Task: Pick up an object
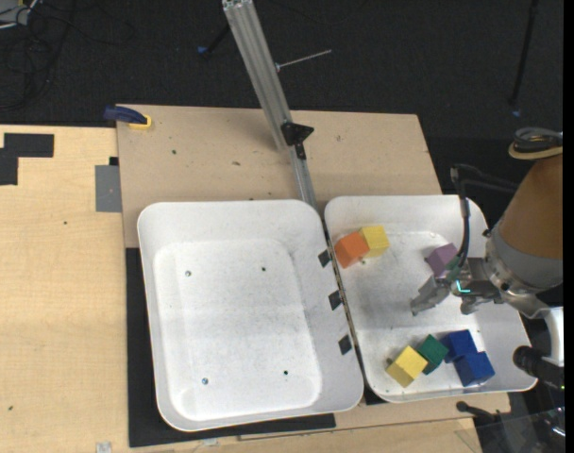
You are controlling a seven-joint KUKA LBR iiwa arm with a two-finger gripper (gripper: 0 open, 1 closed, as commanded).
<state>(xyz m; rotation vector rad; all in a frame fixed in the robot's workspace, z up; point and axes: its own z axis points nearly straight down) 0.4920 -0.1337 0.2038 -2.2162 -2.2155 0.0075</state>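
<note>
matte cube blocks (440,352) near metal claw (427,297)

Six blocks sit in the right bin (400,213). Up by its left wall, an orange block (352,248) touches a yellow block (374,240). A purple block (442,258) lies alone toward the right side. Down near the front rim, a yellow block (407,365), green block (432,353) and two blue blocks (466,356) cluster tightly together.

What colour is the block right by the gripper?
Purple block, seen in the camera view.
</note>
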